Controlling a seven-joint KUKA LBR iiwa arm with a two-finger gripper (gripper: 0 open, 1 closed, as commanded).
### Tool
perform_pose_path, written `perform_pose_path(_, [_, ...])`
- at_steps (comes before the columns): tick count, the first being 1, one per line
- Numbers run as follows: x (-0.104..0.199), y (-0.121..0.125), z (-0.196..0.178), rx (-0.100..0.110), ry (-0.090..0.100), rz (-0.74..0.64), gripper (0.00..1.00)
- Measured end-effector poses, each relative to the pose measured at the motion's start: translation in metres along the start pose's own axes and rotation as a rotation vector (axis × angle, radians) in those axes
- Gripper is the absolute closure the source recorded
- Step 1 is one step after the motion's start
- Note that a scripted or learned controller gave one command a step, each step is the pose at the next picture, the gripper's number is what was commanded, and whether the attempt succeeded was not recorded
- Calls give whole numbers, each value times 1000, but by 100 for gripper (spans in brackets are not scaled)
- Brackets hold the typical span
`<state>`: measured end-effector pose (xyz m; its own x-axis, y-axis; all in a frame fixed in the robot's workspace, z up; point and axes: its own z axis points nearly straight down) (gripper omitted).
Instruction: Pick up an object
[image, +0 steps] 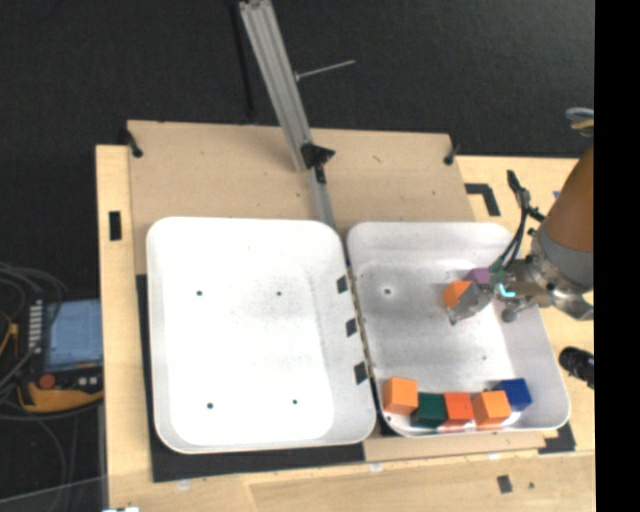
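gripper (470, 300) over right bin (425, 250), apparently pinching orange block (457, 293) toward 9 o'clock; shallow hold, could slip out on lifting.

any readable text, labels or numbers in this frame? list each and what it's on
None readable.
Blocks in the right bin: plain faces, no print visible.
Left bin: only dark dots, no lettering.
Blue-faced device at the left edge: any markings too blurred to read.

Fixed overhead slant (seemingly distant) over both bins (250, 235).
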<state>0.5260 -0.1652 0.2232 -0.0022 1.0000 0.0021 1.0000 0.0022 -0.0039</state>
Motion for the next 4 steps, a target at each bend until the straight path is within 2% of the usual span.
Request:
perform_pose_path(1, [0,1,-3,-6,-1,1,0])
perform_pose_path(2, [0,2,39,-1,-3,5,0])
perform_pose_path(3, [5,0,100,2,-3,5,0])
perform_pose_path(4, [3,1,126,-5,-5,6,0])
